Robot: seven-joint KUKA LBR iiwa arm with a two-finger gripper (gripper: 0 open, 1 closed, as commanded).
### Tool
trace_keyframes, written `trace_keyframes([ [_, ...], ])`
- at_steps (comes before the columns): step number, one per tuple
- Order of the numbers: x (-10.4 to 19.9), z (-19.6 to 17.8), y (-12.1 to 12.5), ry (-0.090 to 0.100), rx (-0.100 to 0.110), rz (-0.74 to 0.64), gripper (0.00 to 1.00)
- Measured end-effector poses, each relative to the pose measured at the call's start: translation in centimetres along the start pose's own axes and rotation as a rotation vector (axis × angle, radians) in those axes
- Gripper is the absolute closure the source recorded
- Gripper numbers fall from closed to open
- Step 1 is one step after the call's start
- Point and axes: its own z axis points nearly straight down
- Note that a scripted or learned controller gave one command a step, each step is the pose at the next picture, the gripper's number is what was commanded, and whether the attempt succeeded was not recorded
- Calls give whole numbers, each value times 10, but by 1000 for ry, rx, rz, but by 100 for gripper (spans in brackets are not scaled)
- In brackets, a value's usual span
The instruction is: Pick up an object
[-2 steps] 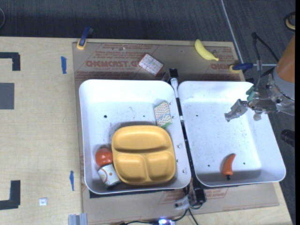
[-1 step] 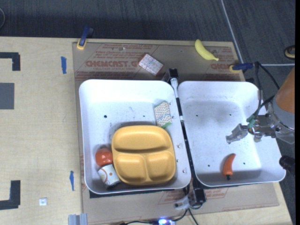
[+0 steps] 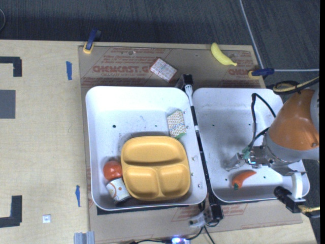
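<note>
Gripper [image 3: 238, 161] hung low in right white bin [image 3: 223, 111], just above small orange carrot-shaped toy [image 3: 242, 177] near bin's front wall; grip state unclear, cannot tell. Risk: toy slipping aside, or gripper striking front wall

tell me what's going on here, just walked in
A grey arm with an orange band reaches into the right white bin, its end effector low just above a small orange carrot-like toy. The left white bin holds a yellow divided plastic tray, a patterned packet and a small orange-and-white toy.
</note>
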Motion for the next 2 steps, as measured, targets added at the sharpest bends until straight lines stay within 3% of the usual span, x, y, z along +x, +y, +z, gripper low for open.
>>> trace_keyframes([
  [1, 36, 0, 0, 3, 3, -1, 0],
  [2, 35, 1, 36, 1, 3, 0, 0],
])
